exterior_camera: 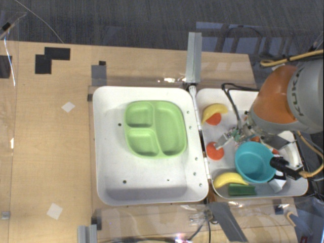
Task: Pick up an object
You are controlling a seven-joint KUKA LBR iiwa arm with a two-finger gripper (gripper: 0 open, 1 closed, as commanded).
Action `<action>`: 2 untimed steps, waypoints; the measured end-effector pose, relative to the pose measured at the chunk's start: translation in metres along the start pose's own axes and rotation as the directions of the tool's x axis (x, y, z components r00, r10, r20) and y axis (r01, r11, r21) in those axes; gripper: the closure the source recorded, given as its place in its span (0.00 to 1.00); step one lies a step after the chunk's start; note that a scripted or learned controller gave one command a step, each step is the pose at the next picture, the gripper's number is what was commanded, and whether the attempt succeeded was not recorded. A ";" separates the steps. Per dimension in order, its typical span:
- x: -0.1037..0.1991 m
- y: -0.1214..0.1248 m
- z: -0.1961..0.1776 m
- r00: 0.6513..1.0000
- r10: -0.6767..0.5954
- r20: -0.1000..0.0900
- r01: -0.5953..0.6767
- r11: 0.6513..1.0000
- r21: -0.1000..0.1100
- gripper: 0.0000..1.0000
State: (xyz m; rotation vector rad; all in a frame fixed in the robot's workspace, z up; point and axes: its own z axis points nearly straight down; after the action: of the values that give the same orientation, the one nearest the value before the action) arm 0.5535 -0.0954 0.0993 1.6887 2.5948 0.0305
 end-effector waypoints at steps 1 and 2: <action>-0.075 -0.016 -0.047 0.994 -0.105 -0.026 0.106 0.994 0.035 0.00; -0.077 0.044 0.016 0.998 -0.063 -0.023 0.064 0.997 0.032 0.00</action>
State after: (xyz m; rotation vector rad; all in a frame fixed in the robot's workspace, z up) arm 0.6253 -0.1484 0.0870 1.6241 2.6777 0.0050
